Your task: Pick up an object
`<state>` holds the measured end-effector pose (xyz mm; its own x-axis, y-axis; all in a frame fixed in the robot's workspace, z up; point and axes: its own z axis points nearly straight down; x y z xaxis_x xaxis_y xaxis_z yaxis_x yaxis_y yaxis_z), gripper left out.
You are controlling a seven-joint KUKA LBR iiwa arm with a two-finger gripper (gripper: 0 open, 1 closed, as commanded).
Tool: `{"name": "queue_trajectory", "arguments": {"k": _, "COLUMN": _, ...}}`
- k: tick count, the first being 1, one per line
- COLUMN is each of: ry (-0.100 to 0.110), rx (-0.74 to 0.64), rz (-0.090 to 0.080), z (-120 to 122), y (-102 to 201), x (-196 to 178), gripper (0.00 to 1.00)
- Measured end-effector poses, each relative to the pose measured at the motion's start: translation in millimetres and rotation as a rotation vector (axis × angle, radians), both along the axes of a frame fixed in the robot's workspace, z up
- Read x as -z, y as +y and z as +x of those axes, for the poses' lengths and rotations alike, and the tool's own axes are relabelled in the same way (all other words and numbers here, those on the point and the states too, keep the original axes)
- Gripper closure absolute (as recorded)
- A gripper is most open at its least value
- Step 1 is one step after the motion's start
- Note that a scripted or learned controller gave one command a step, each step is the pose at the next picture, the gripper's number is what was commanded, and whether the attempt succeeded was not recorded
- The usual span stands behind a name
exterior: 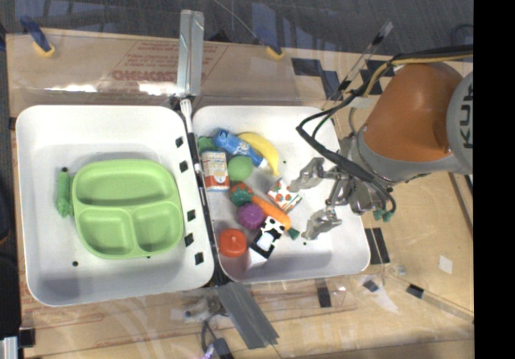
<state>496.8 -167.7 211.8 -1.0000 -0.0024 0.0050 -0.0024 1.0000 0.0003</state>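
My gripper (315, 200) hangs over the right side of the right bin (342, 257), its two fingers (306, 174) spread apart with nothing between them. Just left of it lie a small white patterned card (283, 195), an orange carrot (272, 208) and a black-and-white toy (269, 237). Farther left sit a yellow banana (264, 148), a green ball (240, 168), a purple piece (249, 216), a small can (215, 170), a blue wrapper (229, 142) and a red-orange cup (233, 243).
The left bin (40, 269) holds a green divided plate (126, 207) and a small green piece (62, 192) at its left. A metal divider bar (191, 55) stands between the bins at the back. Cables run from the arm over the right bin's upper corner.
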Motion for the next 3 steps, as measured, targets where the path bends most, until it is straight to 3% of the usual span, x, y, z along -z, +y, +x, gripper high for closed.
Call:
{"name": "queue_trajectory", "arguments": {"k": 1, "ry": -0.019, "rx": -0.027, "rz": -0.005, "z": 33.8, "y": 23.3, "x": 97.1, "gripper": 0.0}}
{"name": "queue_trajectory", "arguments": {"k": 2, "ry": -0.034, "rx": -0.051, "rz": -0.011, "z": 48.7, "y": 66.8, "x": 102.4, "gripper": 0.0}}
{"name": "queue_trajectory", "arguments": {"k": 3, "ry": -0.056, "rx": -0.067, "rz": -0.015, "z": 37.9, "y": 71.1, "x": 100.9, "gripper": 0.0}}
